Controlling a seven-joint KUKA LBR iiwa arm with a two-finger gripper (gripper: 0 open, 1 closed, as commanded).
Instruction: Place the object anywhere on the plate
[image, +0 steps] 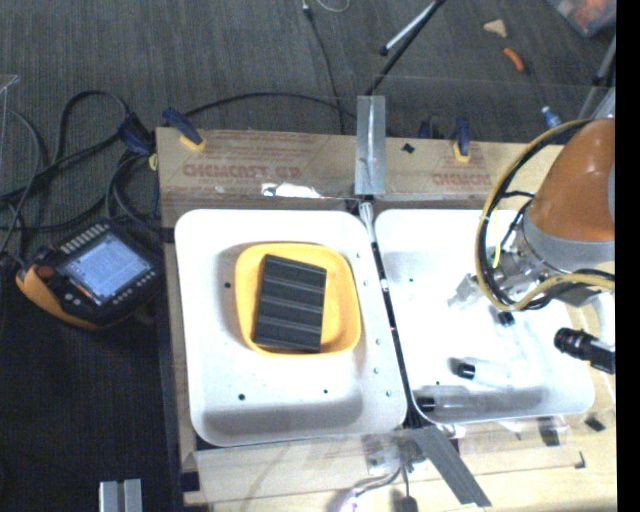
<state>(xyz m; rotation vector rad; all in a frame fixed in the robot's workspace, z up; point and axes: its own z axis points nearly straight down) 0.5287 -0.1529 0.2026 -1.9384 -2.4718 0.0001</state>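
So we're looking at the dark ribbed rectangular block lying flat on the square yellow plate, inside the left shallow white bin, middle-left of the frame. To us that reads as the job basically done already.

What could still go wrong: if the program swings the grey arm with the orange band back across to the left, it could nudge the block or shove the plate and spoil the placement. The loose yellow and black cables hanging around the wrist could also snag on something.

The gripper sits over the right white bin, right side of the frame, well apart from the block, with the divider between bins in between. Can't tell how it's set, too blurry
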